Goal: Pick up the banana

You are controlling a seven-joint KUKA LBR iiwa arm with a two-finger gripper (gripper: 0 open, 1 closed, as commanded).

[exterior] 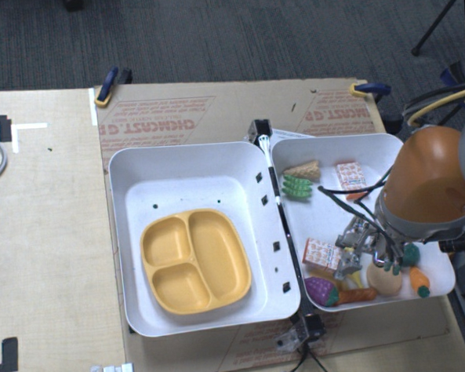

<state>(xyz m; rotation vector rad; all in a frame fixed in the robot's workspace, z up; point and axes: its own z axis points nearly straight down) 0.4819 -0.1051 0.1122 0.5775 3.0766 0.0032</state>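
While the gripper (361, 253) is hovering low in the right bin (336, 145), its grasp state cannot be told. A yellow sliver, possibly the banana (356, 280), is lying just below it, between the purple toy (321, 291) and the beige egg (384, 280).

End effector (361, 253) low over right bin (331, 147)

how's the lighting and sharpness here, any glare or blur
Camera view: even, soft light; faint shadows inside the left bin around the yellow tray; a mild sheen on the arm's orange band; the small toys under the gripper look soft and hard to tell apart.
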